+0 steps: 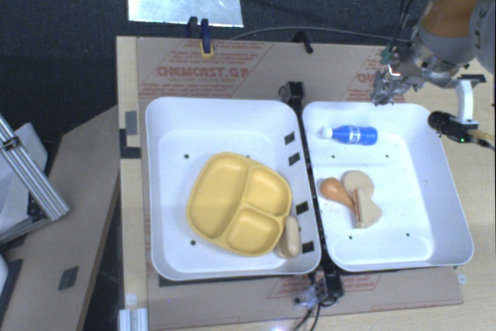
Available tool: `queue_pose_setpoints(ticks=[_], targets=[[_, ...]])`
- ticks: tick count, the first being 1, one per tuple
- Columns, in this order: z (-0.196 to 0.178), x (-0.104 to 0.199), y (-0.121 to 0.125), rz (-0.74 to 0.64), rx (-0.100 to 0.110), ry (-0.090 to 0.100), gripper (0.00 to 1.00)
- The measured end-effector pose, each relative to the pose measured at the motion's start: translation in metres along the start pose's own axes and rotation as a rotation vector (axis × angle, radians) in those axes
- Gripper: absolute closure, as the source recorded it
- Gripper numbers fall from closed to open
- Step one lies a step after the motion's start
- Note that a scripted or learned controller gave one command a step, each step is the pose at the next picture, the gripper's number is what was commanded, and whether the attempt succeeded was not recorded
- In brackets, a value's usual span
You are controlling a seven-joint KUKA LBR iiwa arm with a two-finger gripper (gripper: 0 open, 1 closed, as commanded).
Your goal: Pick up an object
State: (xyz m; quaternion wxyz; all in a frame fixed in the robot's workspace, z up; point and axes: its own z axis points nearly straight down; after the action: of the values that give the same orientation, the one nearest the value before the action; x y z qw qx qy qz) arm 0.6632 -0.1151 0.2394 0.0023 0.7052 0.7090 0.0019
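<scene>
Cardboard (205, 72) printed "CHEMCAST GP", blue-labelled bottle (350, 135), label unreadable

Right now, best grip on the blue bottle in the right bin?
Take the bottle across the middle of its blue body, coming straight down from above. It lies on its side, white cap toward the divider, so the fingers should likely close across its narrow width, front to back. Nothing touches it; the bin wall behind leaves some room.
</scene>
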Motion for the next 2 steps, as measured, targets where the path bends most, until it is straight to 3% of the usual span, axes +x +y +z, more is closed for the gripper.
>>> queue_pose_setpoints(ticks=[2], targets=[[0.002, 0.101, -0.050, -0.003, 0.006, 0.002, 1.00]])
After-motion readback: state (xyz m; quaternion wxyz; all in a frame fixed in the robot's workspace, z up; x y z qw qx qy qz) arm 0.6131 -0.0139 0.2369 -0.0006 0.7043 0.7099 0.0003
